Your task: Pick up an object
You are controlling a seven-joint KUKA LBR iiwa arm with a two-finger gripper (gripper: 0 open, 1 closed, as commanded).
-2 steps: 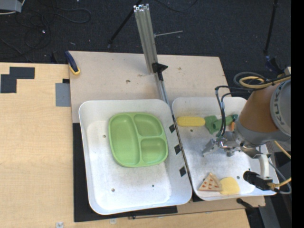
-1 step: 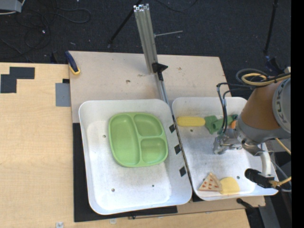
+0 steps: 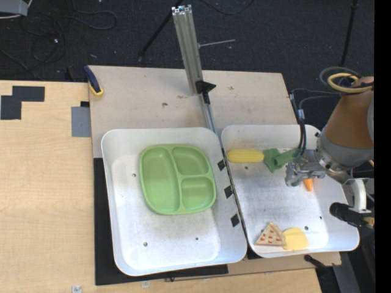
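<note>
Two toys crowd the end effector (image 3: pixel 297 174), a green piece (image 3: pixel 280 159) and orange bit (image 3: pixel 308 185); can't tell its grip state, so it could easily nudge them instead of grabbing.

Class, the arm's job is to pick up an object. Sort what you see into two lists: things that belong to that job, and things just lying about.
Belongs to the job:
gripper
yellow corn cob
green toy
small orange piece
pizza slice
yellow block
right bin

Just lying about:
green divided plate
left bin
metal post
</note>
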